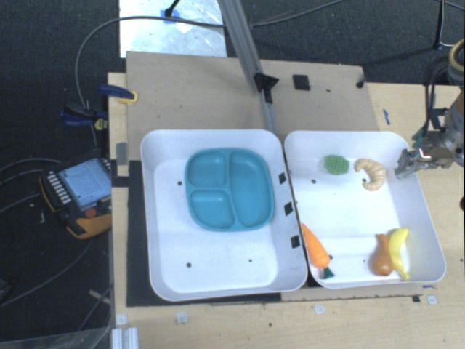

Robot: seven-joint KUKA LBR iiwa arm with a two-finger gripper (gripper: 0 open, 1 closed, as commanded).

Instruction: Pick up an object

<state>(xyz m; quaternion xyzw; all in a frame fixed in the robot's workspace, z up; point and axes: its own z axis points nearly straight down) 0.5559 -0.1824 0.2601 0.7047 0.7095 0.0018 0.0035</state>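
Note:
The right bin (349,217) holds several toy foods. A green round piece (336,164) and a tan croissant (372,173) lie near its far edge. An orange carrot (315,247) rests against its left wall. A yellow banana (399,251) and a brown-orange piece (381,259) sit together at the near right corner. My gripper (413,161) hovers over the bin's far right rim, just right of the croissant and apart from it.
A blue divided plate (229,189) lies in the left bin (167,253). A grey pole (243,42) slants across the far board. Clamps and a handheld device (80,195) lie off the bench's left side.

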